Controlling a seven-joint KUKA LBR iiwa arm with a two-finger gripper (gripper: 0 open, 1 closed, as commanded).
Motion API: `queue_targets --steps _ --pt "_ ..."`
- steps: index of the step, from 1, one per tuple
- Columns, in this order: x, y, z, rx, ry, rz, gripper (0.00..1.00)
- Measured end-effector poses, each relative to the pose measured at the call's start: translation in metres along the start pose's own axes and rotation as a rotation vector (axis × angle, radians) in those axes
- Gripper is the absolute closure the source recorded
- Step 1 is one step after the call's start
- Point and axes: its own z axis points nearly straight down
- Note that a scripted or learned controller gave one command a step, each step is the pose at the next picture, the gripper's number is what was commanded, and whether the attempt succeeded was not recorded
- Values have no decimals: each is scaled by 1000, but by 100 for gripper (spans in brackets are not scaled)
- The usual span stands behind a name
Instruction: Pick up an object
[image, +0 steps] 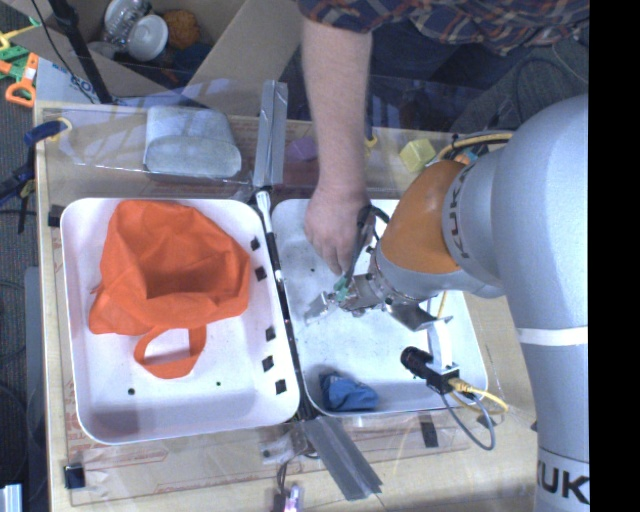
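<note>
The arm (520, 220) reached into the right bin (460, 385), where a person's hand (335, 230) touched the wrist area; whether the jaws were wide or narrow could not be told. A blue object (347, 393) lay at that bin's near edge, and an orange bag (170, 275) filled the left bin (90, 400).

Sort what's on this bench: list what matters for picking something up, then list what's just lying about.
For the job:
gripper, low in the right bin
blue cloth in that bin
orange bag in the left bin

Lying about:
person's hand reaching in by the gripper
grey pad behind the bins
yellow block
</note>
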Motion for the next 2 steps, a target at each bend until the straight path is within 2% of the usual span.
queue_targets --steps 1,2 --pt "-73 -11 -44 -5 7 263 0" --pt "-51 -25 10 -8 7 167 0"
